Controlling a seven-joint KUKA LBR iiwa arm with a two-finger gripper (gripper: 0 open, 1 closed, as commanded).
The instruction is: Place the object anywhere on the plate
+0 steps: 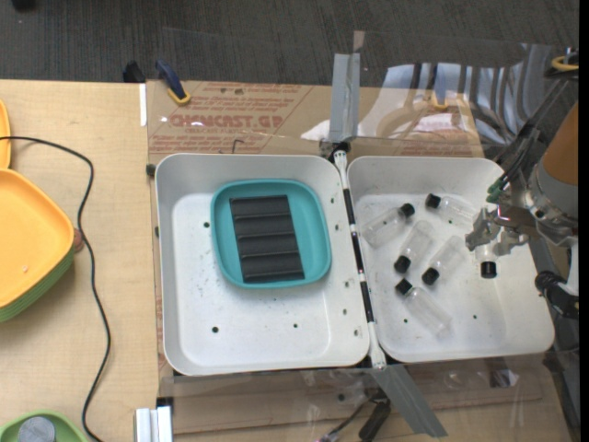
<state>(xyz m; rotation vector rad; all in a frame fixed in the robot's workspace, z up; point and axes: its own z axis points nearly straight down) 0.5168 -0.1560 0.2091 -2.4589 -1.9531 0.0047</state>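
here | gripper low over right bin | beside vials

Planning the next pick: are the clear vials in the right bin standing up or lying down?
Lying down. The vials sprawl on their sides across the right bin, black caps pointing different ways, clear bodies flat against the floor.

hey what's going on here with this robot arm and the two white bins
The arm reaches in from the right, its gripper low over the right bin, among several small clear vials with black caps scattered there. Nothing can be seen between its fingers. In the left bin sits a teal plate with a dark ridged insert. None of the vials is on the plate yet, so the job looks to be at the picking stage.
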